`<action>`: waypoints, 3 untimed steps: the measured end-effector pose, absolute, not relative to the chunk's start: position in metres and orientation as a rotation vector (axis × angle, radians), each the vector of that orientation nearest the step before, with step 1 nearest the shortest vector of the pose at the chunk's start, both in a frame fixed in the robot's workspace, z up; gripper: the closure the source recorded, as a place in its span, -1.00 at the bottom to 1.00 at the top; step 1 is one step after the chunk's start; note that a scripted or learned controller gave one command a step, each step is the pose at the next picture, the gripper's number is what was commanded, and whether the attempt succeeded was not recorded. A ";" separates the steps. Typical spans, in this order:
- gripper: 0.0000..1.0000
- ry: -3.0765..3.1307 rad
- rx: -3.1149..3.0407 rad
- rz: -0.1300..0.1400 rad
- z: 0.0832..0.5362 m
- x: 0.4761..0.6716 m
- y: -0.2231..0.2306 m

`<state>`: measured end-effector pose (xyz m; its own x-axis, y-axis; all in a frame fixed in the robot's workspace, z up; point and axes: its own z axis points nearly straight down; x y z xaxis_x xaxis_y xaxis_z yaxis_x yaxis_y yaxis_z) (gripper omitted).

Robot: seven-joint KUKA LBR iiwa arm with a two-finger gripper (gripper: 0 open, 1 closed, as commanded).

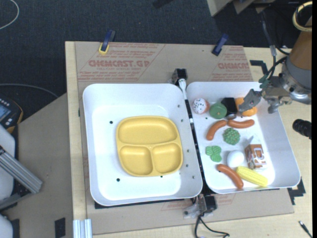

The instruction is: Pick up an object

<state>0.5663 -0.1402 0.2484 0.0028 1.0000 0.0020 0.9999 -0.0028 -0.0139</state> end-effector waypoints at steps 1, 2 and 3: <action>-1.00 -2.221 -2.221 0.000 0.256 0.569 -0.140; -1.00 -2.218 -2.216 0.006 0.201 0.572 -0.130; -1.00 -2.216 -2.217 0.005 0.156 0.566 -0.125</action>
<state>0.5663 -0.1255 0.1560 0.0005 1.0000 0.0021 1.0000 -0.0005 -0.0070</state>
